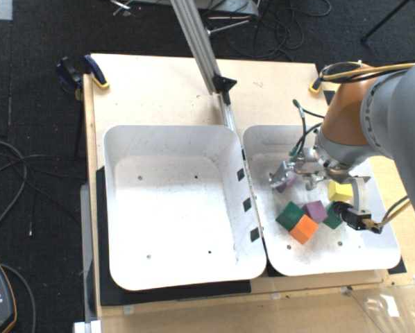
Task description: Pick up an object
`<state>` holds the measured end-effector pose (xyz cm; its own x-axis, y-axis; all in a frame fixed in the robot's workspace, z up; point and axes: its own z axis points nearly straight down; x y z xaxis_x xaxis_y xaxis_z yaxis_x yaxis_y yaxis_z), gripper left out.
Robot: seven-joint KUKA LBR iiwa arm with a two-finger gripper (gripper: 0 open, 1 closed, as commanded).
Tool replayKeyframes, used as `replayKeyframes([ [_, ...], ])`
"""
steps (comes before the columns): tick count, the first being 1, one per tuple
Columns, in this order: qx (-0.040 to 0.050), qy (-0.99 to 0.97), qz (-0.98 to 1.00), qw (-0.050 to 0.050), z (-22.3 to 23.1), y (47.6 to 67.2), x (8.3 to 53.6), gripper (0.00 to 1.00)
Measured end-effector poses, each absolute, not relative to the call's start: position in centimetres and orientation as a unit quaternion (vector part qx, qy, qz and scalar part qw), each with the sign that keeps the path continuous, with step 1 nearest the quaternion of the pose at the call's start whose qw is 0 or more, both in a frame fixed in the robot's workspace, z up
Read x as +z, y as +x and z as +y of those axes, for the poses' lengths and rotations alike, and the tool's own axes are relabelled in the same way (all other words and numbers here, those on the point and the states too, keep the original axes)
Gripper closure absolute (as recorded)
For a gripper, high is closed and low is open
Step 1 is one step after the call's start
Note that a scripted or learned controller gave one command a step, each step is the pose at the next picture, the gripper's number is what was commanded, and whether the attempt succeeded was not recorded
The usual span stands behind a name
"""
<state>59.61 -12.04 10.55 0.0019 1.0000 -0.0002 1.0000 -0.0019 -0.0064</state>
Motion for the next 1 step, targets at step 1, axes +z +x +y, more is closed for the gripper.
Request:
replayKeyframes([
  [1,0.0002,-0.706,-0.708,-0.001,-11.97,59.85,11.94,1.00],
])
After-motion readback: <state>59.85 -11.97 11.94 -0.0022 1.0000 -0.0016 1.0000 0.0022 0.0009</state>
